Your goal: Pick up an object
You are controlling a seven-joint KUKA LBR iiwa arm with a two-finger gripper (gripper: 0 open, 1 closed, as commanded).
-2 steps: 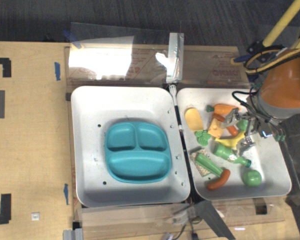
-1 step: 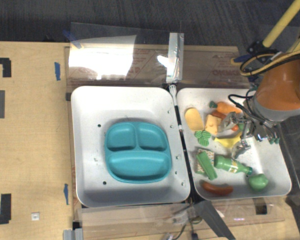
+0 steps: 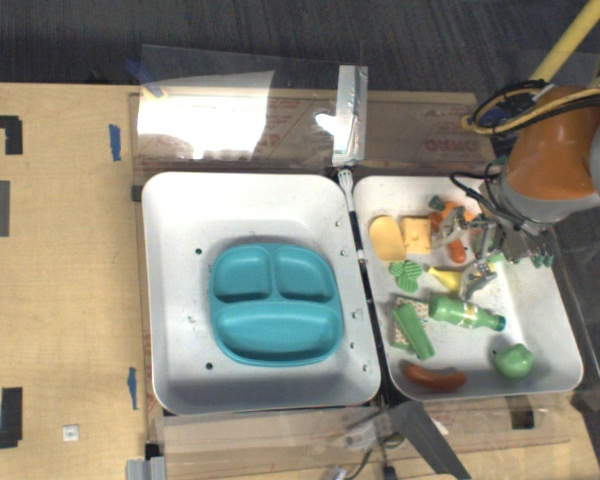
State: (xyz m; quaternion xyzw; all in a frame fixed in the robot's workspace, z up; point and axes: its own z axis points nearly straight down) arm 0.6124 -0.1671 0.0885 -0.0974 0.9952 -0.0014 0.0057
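Observation:
The right bin (image 3: 565, 333) holds several toy foods: a yellow-orange piece (image 3: 385, 236), a cheese block (image 3: 416, 234), a green leaf (image 3: 407, 273), a yellow banana (image 3: 444, 279), a green bottle (image 3: 465, 315), a green pickle (image 3: 415, 330), a red sausage (image 3: 435, 376) and a green pepper (image 3: 513, 360). My gripper (image 3: 474, 268) hangs low over the middle of this bin, just above the bottle and right of the banana. A small red piece (image 3: 458, 252) lies close beside it. Nothing is visibly held.
The left bin (image 3: 170, 268) carries a teal divided plate (image 3: 275, 301). A divider wall (image 3: 358, 268) separates the two bins. The orange-banded arm (image 3: 550, 158) and its cables (image 3: 500, 108) overhang the right bin's far right corner.

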